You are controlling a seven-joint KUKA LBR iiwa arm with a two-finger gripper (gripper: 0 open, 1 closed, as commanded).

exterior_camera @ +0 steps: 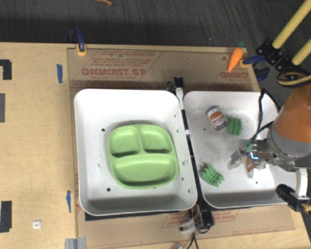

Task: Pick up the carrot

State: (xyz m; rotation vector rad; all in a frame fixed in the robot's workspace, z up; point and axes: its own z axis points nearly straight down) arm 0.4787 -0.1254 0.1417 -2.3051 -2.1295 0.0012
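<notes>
The carrot [235, 58] is small and orange with a green top. It lies on the cardboard bench behind the right bin's far edge, outside both bins. My gripper [247, 160] hangs low over the right bin [223, 191], at its right-hand middle, well in front of the carrot and apart from it. The carrot is not in the gripper.
The right bin also has a small brown-and-white can [216, 118], a green toy [234, 125] beside it and another green toy [211, 175] near the front left. A green divided plate [142, 154] lies in the left bin [88, 139]. Yellow poles [295, 19] stand at the back right.
</notes>
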